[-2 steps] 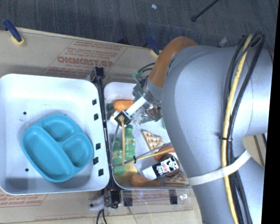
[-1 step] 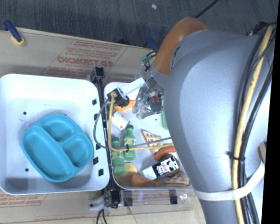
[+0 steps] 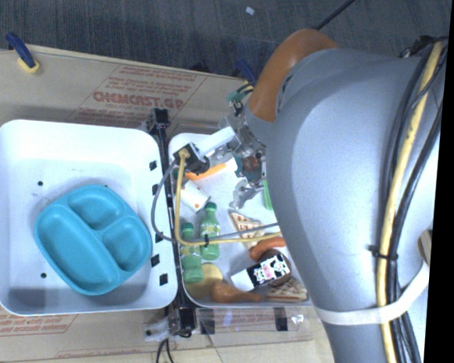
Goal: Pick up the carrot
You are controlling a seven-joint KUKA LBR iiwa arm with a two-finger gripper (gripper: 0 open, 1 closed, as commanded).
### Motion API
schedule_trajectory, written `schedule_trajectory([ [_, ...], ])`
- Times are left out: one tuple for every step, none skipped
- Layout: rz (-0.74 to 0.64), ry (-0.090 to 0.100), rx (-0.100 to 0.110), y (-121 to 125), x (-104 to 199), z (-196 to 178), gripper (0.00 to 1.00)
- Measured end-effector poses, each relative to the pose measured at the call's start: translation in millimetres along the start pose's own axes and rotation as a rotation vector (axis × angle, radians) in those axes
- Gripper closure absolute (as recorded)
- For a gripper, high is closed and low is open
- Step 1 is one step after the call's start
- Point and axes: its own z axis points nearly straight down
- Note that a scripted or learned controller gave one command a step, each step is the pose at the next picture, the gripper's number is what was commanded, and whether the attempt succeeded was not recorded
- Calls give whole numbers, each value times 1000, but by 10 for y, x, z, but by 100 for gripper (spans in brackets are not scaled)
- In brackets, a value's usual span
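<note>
The carrot (image 3: pixel 214 171) is a small orange piece lying in the upper left of the right bin (image 3: pixel 184 144), close to the bin's left wall. My gripper (image 3: pixel 246 182) hangs over the right bin just to the carrot's right, beneath the grey wrist with its orange band (image 3: pixel 287 60). The carrot lies beside the gripper, on the bin floor. The big grey arm hides the right half of this bin.
The right bin also holds a green bottle (image 3: pixel 206 231), a waffle wedge (image 3: pixel 244 221), an orange sausage (image 3: pixel 267 244), a black-and-white carton (image 3: pixel 270 270) and a brown bread piece (image 3: pixel 230 293). The left bin (image 3: pixel 26 145) holds a blue divided plate (image 3: pixel 93 238). Cables (image 3: pixel 177 204) run along the divider.
</note>
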Motion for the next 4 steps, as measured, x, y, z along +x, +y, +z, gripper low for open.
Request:
schedule_trajectory([
  [-171,-4,2,550,-99,688,0],
  [17,-4,-1,570,127,999,0],
  [19,9,-5,345,7,-1237,0],
  [-11,-12,5,576,-43,786,0],
])
